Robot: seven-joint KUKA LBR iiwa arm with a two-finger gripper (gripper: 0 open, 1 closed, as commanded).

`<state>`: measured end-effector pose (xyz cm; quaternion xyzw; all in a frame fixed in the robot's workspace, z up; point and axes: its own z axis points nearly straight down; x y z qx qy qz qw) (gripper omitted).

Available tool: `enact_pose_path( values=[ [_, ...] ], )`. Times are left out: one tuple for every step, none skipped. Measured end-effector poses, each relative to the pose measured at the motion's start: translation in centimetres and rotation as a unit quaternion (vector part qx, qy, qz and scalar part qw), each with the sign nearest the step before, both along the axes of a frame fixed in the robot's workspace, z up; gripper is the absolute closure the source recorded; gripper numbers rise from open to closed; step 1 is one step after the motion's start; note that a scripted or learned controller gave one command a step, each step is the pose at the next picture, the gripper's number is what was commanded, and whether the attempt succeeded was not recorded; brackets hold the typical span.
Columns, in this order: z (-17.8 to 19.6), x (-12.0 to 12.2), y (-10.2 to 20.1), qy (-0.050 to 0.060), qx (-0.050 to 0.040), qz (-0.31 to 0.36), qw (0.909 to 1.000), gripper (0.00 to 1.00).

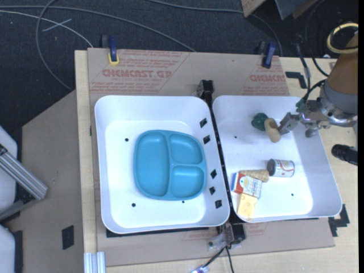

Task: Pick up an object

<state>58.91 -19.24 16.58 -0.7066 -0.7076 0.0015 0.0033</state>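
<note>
— What is on the surface (142,73)?

— Two shallow white plastic bins sit side by side on it. The left white bin (108,152) holds a blue plastic plate with three sections (169,164). The plate lies flat in the middle of that bin.

— And the other one?

— The right white bin (318,181) holds a few small things. Near its far edge, close to the middle, lies a small dark green round thing (260,120). A tan wooden peg (272,129) is touching it on the side nearer the arm. Lower down, near the middle of the bin, a small grey can with a red and white label (281,167) lies on its side. Just beside it, toward the left bin, is a tan cone-shaped piece (255,174). Under that, by the bin's near left corner, lies a flat packet in red, white and yellow (248,192).

— Where is the arm?

— The grey arm with the orange band (344,81) comes in over the far right corner of the right bin. Its claw (300,121) hangs near the far right edge of that bin, pointing toward the peg.

— Is the claw holding something?

— Nothing sits between its fingers. I cannot tell whether it is open or closed, because it looks too small and blurry.
</note>
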Motion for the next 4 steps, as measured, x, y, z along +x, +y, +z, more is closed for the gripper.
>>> enact_pose_path(
  values=[
    [-5.5,0.5,-0.7,0.000,0.0000,-0.001,1.0000,0.00],
    [-4.0,0.7,-0.8,-0.004,-0.0010,0.000,1.0000,1.00],
    [0.6,0.7,-0.1,-0.006,-0.0021,0.000,1.0000,1.00],
    [6.8,0.1,-0.6,-0.007,-0.0027,0.000,1.0000,1.00]
  ],
)
